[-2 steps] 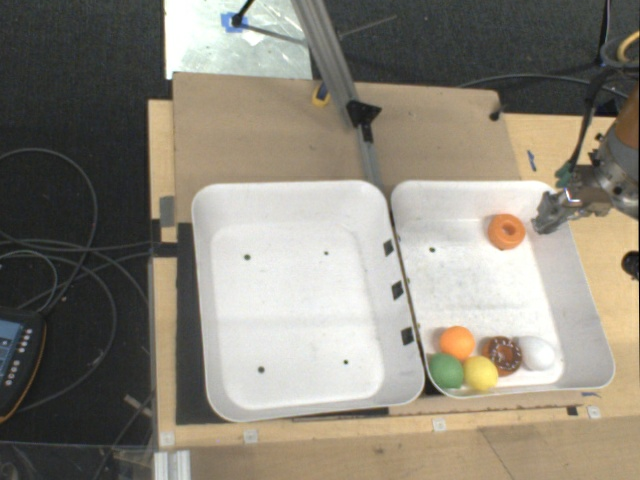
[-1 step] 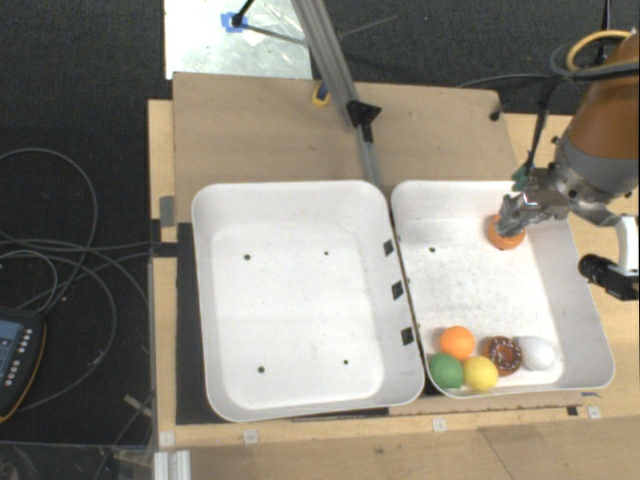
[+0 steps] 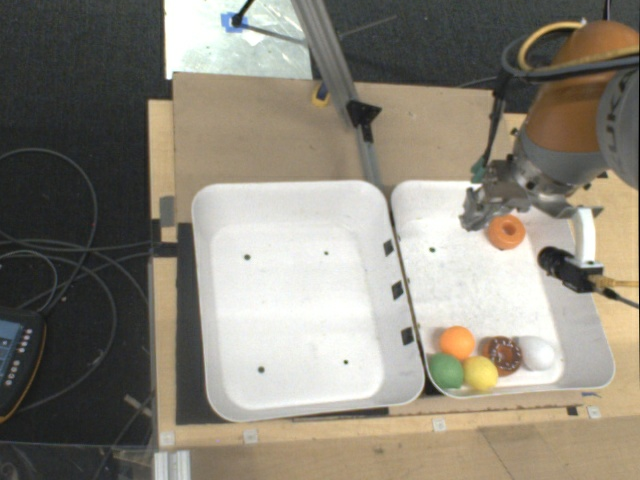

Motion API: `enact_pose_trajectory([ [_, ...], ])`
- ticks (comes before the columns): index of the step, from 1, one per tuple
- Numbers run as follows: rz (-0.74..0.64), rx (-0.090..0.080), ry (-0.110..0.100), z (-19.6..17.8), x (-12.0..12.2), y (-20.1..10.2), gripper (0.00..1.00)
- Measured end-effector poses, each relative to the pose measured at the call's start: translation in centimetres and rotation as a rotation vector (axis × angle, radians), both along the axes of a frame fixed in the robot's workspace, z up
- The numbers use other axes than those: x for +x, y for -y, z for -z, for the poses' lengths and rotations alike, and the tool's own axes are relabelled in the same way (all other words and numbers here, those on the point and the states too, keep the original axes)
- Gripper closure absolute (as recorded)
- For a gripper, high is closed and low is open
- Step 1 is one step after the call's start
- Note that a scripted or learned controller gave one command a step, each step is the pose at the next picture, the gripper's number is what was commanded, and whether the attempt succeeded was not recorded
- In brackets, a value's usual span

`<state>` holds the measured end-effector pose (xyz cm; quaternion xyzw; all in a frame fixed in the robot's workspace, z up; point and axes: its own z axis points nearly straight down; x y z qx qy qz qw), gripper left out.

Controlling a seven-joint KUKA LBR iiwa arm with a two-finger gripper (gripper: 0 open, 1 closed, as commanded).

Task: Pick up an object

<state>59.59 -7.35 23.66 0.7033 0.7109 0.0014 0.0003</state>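
**Orange ring lies just at four o'clock from the end effector**

The end effector (image 3: 482, 208) hangs over the far part of the right bin (image 3: 440, 283), near its back wall. How its jaws stand I cannot tell; from above they are one dark grey mass, and nothing is seen between them.

The nearest thing for the task is an orange ring (image 3: 506, 232), like a small doughnut. It lies flat on the bin floor, just beside the end effector, at about four o'clock from it. It is round, so it has no long axis, and in my judgement any closing direction can serve.

The other things are well apart, at about six o'clock, in the near corner of the same bin: an orange ball (image 3: 457, 342), a green ball (image 3: 447, 371), a yellow ball (image 3: 481, 373), a brown doughnut (image 3: 500, 353) and a white egg (image 3: 538, 353). They touch each other closely. The left bin (image 3: 290, 298) lies at about nine o'clock.

I judge the coming move needs a short shift toward four o'clock before going down.
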Motion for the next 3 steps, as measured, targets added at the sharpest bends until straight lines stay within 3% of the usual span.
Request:
enact_pose_trajectory([
  [2,0.0,0.001,0.0,-0.2,0.6,-11.6,1.0],
  [3,-0.001,0.001,-0.001,-0.9,-0.2,-17.1,1.0],
])
